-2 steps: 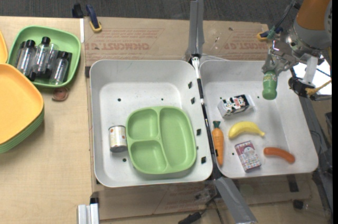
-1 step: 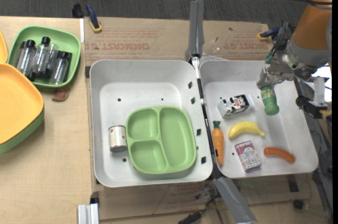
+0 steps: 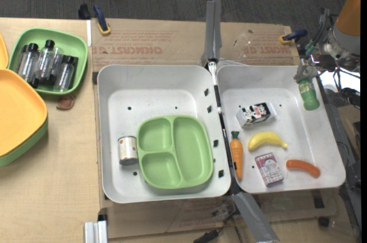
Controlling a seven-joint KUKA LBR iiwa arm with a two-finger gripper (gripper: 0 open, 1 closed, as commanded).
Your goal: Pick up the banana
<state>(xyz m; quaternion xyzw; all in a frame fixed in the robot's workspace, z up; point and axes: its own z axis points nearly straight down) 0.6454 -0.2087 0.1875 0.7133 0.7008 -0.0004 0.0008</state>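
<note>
Two white bins sat side by side; in the right bin [image 3: 321, 176] the banana [image 3: 266, 140] lay near the middle, with open floor toward the far wall and a carrot [image 3: 236, 155] along the left edge. A card box [image 3: 268, 169] lay just in front of it, a sausage [image 3: 303, 167] to its right. The gripper [image 3: 305, 74] hung at the far right rim, clamped on a green bottle [image 3: 309, 96]
</note>
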